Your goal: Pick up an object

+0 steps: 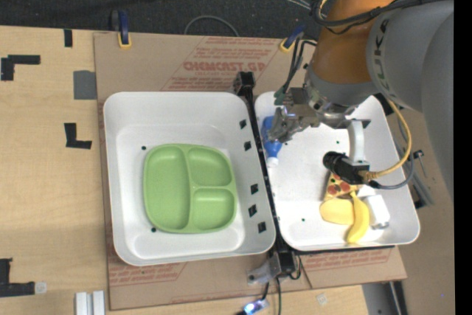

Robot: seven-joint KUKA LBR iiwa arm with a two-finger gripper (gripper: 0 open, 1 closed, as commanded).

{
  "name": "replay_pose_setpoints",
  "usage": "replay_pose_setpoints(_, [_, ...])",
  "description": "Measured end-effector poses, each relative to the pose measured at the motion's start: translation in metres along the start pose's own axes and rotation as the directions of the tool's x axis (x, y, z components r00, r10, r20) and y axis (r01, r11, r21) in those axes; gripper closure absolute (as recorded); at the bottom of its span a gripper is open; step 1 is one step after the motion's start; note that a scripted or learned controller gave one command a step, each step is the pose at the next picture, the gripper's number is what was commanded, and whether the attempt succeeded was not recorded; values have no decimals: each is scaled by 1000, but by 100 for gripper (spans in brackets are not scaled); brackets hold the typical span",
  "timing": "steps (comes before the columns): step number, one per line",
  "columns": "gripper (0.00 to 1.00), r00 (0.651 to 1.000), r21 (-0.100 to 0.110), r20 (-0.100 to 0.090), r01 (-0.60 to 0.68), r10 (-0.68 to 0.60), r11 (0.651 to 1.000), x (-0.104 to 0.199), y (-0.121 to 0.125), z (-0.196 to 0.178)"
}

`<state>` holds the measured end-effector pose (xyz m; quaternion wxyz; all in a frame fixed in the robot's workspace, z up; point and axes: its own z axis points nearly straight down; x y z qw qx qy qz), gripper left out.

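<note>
My gripper (pixel 282 126) hangs low over the left side of the right bin (pixel 310 229), close to the wall between the two bins. Directly under and in front of it lies a small blue object (pixel 273 150), partly hidden by the gripper. I cannot tell whether the two touch. In the bin's front right corner lie a yellow banana (pixel 359 223), a yellow rounded piece (pixel 335 212), a pizza-slice toy (pixel 340 189) and a small white block (pixel 378 210).
The left bin (pixel 118 122) holds a green divided plate (pixel 189 188). Both bins rest on a cardboard sheet (pixel 214 63) on the wooden bench. The grey and orange arm (pixel 354 40) covers the back of the right bin.
</note>
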<state>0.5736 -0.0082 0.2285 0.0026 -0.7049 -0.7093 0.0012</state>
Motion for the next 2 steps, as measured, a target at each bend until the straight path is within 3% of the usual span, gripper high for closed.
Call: replay_pose_setpoints(2, [100,1000,-1,1,2,-2,1000,109,-15,2])
